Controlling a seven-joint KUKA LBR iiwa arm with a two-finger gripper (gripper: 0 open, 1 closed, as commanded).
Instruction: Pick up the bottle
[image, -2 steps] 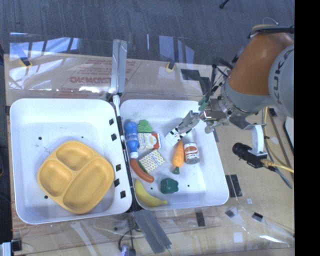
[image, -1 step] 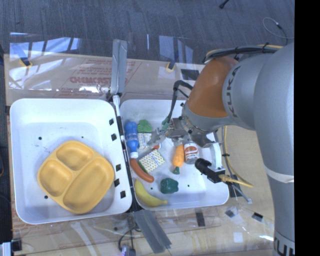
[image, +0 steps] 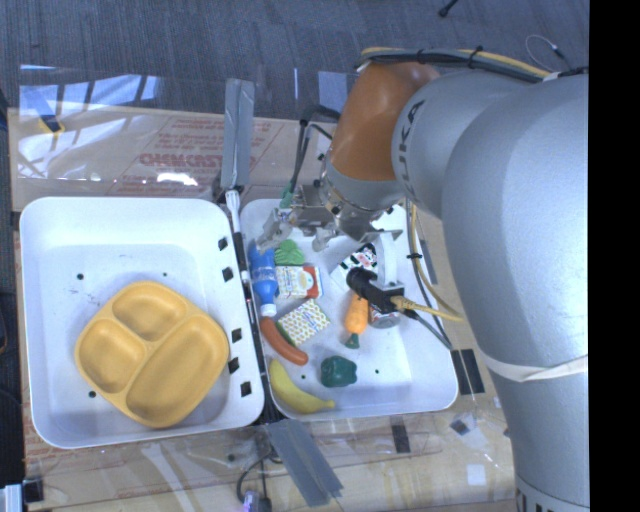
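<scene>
Gripper (image: 300, 228) hovers just above the bottle (image: 263, 279), grip state we cannot tell; bottle looks light, stiff, perhaps slick, so we'd take its mid-body.

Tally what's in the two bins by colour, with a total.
Yellow: 2, tray, banana
Blue: 1, bottle
Orange: 1, carrot
Red: 1, sausage
Green: 2, pepper, leafy piece
Mixed print: 2, checkered packet, carton
Black and white: 1, small toy
Total: 10
</scene>
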